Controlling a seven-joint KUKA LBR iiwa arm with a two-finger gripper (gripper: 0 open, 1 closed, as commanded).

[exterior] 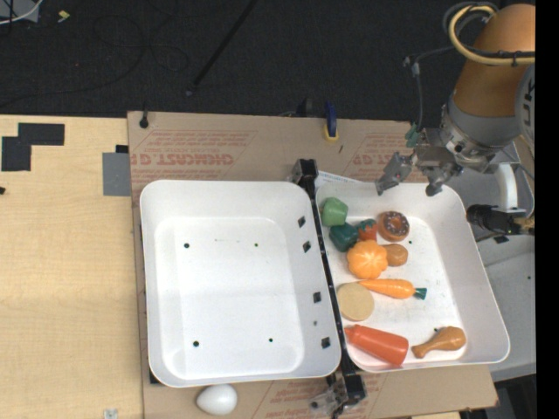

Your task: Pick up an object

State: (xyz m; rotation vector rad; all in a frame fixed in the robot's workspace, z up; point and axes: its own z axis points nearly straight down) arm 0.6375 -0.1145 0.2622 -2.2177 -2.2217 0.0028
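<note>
I have the gripper (417, 178) hanging above the far edge of the right bin (486, 297), its two fingers (391, 173) spread apart with nothing between them, so I judge the pick has not begun. All the candidates sit in that bin, bunched toward its left wall: a green pepper (333, 209) at the far end, a dark green piece (343, 236) just beside it, a round donut (393, 225), a small brown ball (397, 254), a pumpkin (367, 259) in the middle touching the carrot (389, 288), then a tan disc (355, 302), a red pepper (377, 343) and a drumstick (440, 341) nearer the camera. The left bin (175, 321) is probably there to receive whatever gets lifted. A white egg (216, 399) lies outside both bins on the bench (61, 278), out of easy reach, so I would ignore it. The crowding near the pumpkin worries me, since open fingers coming down there could jam on neighbours. The drumstick and red pepper lie more apart, with room on both sides, and seem to me the safer targets, though they are well away from the gripper. The donut is nearest.
</note>
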